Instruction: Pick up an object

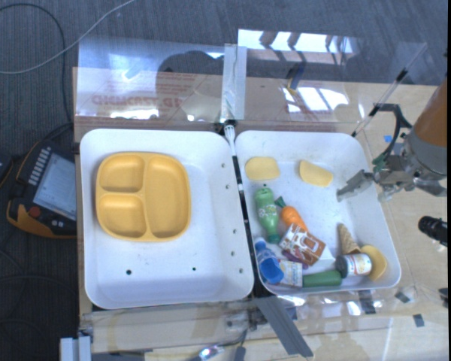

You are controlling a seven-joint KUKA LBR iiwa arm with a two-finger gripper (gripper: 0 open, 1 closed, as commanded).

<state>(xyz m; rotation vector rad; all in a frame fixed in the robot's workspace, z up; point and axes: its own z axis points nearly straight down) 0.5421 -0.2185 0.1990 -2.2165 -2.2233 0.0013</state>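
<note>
The right bin [364, 153] holds several small items. Two pale yellow pieces [261, 168] [316, 173] lie near its back. A green bottle [267, 207], an orange carrot [293, 216] and a red-and-white packet [301, 247] crowd the left middle. Along the front lie a blue bottle [269, 265], a green tube [321, 278], a cone [347, 238] and a small jar [359, 264] against a yellow piece [377, 262]. My gripper [374, 186] hangs over the bin's right edge, open, with nothing between its fingers [351, 186].
The left bin [210, 262] carries a yellow divided plate [144, 195]. A ridge [239, 201] separates the two bins. Clear panels [233, 81] stand behind them. A handheld control pendant [41, 190] lies off the bench at the left.
</note>
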